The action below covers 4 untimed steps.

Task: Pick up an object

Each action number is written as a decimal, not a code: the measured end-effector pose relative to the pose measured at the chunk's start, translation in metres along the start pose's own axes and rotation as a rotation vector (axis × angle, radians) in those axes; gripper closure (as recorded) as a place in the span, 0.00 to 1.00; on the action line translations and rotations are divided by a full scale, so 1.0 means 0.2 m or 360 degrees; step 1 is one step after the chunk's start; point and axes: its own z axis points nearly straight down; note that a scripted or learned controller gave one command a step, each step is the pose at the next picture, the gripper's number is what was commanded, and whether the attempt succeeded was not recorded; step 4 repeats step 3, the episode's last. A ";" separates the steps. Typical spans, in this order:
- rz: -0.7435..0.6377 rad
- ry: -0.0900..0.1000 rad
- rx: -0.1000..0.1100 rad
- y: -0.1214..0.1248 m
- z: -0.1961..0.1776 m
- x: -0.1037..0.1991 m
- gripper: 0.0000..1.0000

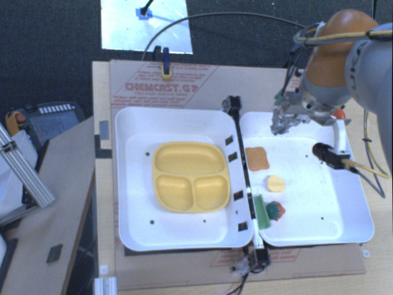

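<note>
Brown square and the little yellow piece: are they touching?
Apart. The camera view shows a strip of white bin floor between the brown square and the yellow piece.

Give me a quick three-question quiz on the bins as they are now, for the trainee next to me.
1. True or false: the yellow divided tray lies in the right bin.
2. Over which side does the claw hang? A) left B) right
3. How many compartments does the tray have?

Key:
1. False; it lies in the left bin.
2. B, over that bin's far edge.
3. Three.
</note>
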 end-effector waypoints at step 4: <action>-0.0001 0.0003 0.0000 -0.09 -0.05 0.72 1.00</action>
